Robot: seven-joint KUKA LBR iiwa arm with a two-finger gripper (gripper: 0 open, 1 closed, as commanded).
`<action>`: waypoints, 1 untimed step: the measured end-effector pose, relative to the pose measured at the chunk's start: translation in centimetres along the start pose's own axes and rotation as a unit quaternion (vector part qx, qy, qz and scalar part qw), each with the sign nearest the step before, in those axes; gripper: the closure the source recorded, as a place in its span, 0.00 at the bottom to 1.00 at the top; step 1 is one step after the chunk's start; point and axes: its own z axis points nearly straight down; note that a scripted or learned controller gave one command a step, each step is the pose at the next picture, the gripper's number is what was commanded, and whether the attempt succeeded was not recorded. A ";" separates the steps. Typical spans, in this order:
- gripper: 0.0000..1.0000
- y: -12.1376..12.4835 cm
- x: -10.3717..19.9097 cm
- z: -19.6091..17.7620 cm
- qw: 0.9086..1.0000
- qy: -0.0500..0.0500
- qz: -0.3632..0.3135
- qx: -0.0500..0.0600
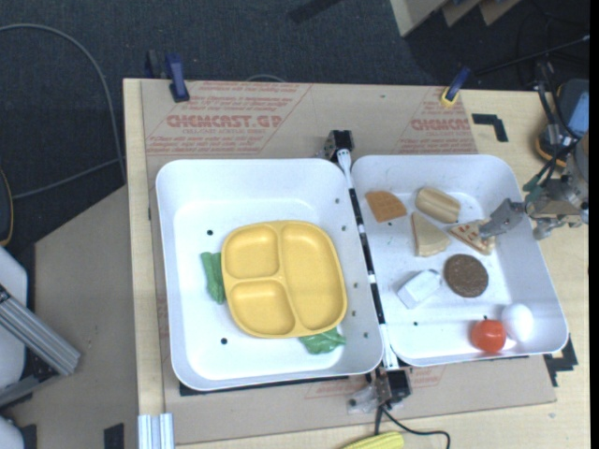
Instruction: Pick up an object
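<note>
you have the gripper [498, 221] low over the right bin [524, 181], poised beside the pizza slice [474, 238]; finger state: cannot tell.

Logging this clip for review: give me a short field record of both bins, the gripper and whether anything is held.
left bin: yellow divided plate, green pieces at its left edge and lower right corner
right bin: bread pieces, brown round patty, white block, red tomato, white egg
gripper: over the right bin's upper right, beside a wedge-shaped piece
held: nothing visibly between the fingers
</note>
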 end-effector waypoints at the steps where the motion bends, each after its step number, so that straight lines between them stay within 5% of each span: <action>1: 0.00 -0.9 2.2 13.3 1.000 -0.001 0.000 -0.003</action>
